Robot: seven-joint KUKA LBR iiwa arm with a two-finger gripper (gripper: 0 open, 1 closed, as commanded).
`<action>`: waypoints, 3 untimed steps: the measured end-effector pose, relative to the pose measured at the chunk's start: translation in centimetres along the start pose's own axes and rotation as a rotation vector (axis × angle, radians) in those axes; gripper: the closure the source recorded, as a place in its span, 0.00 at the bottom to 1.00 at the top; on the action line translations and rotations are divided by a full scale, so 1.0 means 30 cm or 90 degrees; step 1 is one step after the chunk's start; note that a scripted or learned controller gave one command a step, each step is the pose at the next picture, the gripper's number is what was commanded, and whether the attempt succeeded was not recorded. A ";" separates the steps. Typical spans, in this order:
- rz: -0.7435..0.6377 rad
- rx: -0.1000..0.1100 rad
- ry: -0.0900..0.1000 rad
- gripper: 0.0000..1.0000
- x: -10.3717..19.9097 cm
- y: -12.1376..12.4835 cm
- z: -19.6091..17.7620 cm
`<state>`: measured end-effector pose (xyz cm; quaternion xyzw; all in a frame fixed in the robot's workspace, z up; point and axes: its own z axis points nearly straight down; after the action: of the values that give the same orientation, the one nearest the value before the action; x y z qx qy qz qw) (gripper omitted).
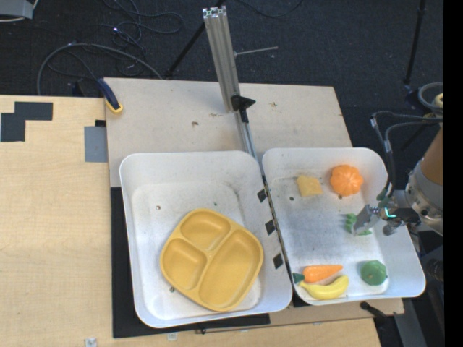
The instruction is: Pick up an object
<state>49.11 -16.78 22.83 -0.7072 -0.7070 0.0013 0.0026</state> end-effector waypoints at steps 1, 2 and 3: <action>0.000 -0.001 0.000 0.00 0.000 0.001 -0.002; 0.000 0.002 0.001 0.00 -0.001 -0.011 0.212; 0.000 0.002 0.001 0.00 -0.020 -0.028 0.370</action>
<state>48.20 -17.37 11.73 -0.7073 -0.7069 0.0018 0.0040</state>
